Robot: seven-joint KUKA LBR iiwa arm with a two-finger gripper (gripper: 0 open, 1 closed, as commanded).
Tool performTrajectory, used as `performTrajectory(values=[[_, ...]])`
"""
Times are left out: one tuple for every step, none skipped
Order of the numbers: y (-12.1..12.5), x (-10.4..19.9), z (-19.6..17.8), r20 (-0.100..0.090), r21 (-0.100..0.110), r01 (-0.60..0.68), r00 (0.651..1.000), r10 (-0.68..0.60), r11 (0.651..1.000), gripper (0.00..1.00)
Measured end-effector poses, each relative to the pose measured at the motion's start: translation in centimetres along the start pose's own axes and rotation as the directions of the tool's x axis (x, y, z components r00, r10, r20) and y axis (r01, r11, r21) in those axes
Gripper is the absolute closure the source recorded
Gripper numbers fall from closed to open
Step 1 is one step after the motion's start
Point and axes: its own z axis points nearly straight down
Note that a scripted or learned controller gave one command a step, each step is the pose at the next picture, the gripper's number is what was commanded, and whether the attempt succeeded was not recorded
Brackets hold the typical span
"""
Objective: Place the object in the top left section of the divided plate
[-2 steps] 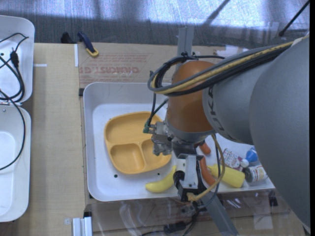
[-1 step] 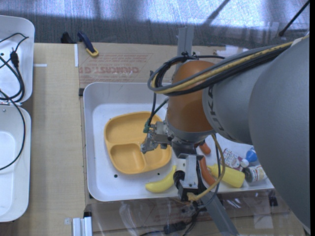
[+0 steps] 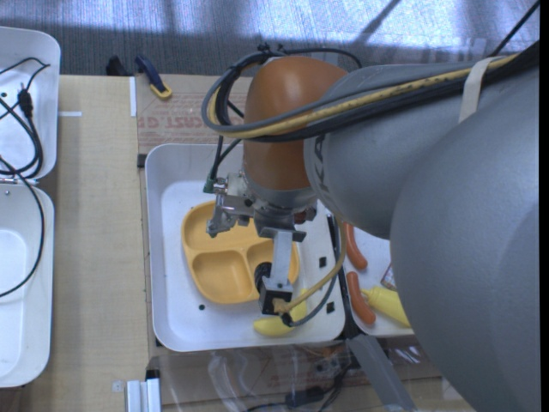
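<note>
Over divided plate (image 3: 214, 273), upper rim: gripper (image 3: 225, 215) hangs low; we cannot tell whether it is spread or pinching
Left of plate: we see bare white bin (image 3: 176, 316) floor
Below plate's lower right rim: yellow object (image 3: 273, 326), hard by the bin wall
Right of plate: sausages (image 3: 355, 247), next bin

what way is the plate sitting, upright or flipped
Upright: the plate lies flat in the bin, its divided hollows facing up.
</note>
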Motion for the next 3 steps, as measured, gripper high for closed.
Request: performTrajectory(values=[[0.1,-0.2,-0.8,0.004,0.002,-0.001,1.000,0.001,1.000,1.00],[-2.6,-4.7,8.3,0.001,0.003,-0.333,0.943,0.333,0.943,1.00],[-2.5,-4.6,-0.5,-0.001,-0.002,0.081,0.997,-0.081,0.997,1.00]])
